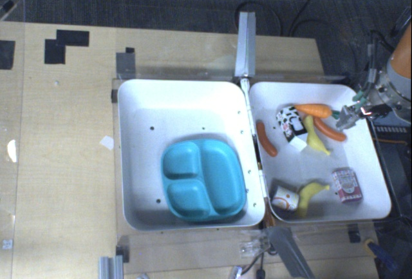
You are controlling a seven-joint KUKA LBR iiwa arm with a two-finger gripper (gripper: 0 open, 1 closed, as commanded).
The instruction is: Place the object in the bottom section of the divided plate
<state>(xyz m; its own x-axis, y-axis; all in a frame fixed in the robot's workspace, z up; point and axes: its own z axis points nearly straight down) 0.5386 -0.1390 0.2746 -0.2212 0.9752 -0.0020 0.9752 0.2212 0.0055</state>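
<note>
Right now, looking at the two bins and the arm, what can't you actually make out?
- Gripper in the camera view: small and blurred, so finger state and any hold cannot be told.
- Arm: cut off by the right edge.
- Black-and-white carton: print too small to read; carrot and banana overlap it.
- Red carton: label unreadable.
- Cup: second banana lies against it, hiding one side.

No text can be read here. The small red carton point(346, 184) and the black-and-white carton point(293, 123) perhaps carry printing, but it is too small and blurred to make out.
</note>
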